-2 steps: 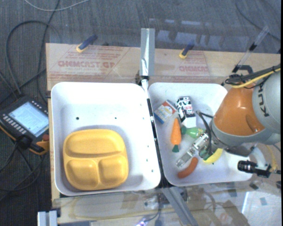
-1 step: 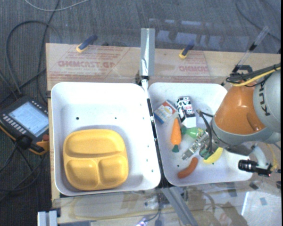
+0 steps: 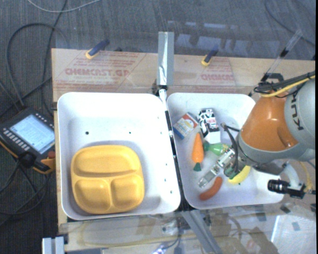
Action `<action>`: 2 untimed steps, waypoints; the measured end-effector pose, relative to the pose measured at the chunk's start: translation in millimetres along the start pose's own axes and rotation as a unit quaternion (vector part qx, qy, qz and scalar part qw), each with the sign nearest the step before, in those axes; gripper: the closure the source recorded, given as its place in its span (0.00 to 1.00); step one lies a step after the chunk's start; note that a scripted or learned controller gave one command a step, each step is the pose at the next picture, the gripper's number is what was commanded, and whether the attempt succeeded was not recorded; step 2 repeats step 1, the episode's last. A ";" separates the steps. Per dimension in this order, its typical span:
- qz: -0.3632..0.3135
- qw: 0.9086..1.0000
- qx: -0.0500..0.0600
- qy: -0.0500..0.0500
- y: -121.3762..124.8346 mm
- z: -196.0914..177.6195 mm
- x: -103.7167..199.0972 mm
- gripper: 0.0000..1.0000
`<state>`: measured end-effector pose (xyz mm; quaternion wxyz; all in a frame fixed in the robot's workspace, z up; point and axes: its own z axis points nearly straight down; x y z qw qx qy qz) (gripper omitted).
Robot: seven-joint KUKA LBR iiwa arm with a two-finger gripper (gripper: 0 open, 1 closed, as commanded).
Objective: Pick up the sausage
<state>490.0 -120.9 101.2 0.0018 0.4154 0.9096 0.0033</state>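
Note:
The sausage (image 3: 211, 189), reddish-brown and short, lies slantwise near the front wall of the right bin (image 3: 247, 102). My gripper (image 3: 208, 177) hangs low over the bin, its silver tip just above and to the left of the sausage's upper end, touching or nearly touching it. The arm's orange band (image 3: 267, 127) and grey wrist cover the bin's right part. Nothing is lifted off the bin floor.
An orange carrot (image 3: 197, 148), a green item (image 3: 215, 148), a cow-patterned carton (image 3: 208, 121) and a small box (image 3: 185, 124) crowd the right bin behind the gripper. A yellow banana (image 3: 239, 175) lies right of it. The left bin (image 3: 95, 107) holds a yellow divided tray (image 3: 107, 179).

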 end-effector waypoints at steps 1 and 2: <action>-0.039 0.999 0.002 -0.008 7.9 11.4 11.5 0.00; -0.039 0.999 0.002 -0.008 7.9 11.4 11.5 0.00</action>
